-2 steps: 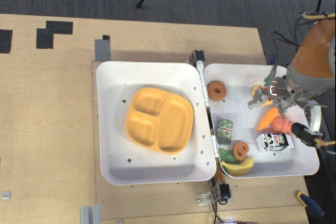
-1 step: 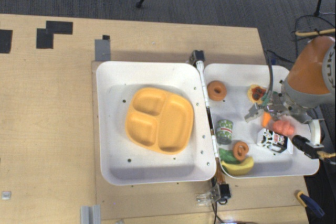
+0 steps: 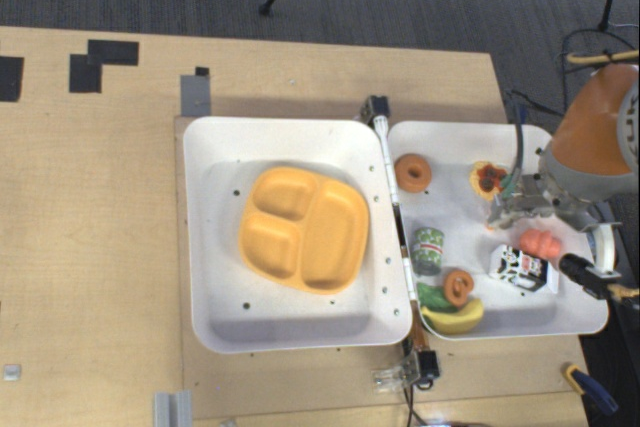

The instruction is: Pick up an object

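Note:
The right bin (image 3: 570,315) holds several toys. A brown doughnut (image 3: 412,173) lies at its back left and a green can (image 3: 428,249) stands by the left wall. A second small doughnut (image 3: 458,286) rests against a yellow banana (image 3: 455,318) and a green piece (image 3: 432,295) at the front. A yellow and red toy (image 3: 487,178) lies at the back. A pink-red object (image 3: 541,243) and a black-and-white box (image 3: 521,266) are on the right. My gripper (image 3: 507,212) hangs low over the bin floor between the yellow and red toy and the pink-red object, with nothing visibly held.
The left bin (image 3: 215,315) carries an orange-yellow divided plate (image 3: 303,226). A divider rail (image 3: 392,205) runs between the bins. My arm (image 3: 592,140) covers the right bin's back right corner. Wooden bench (image 3: 90,245) extends to the left.

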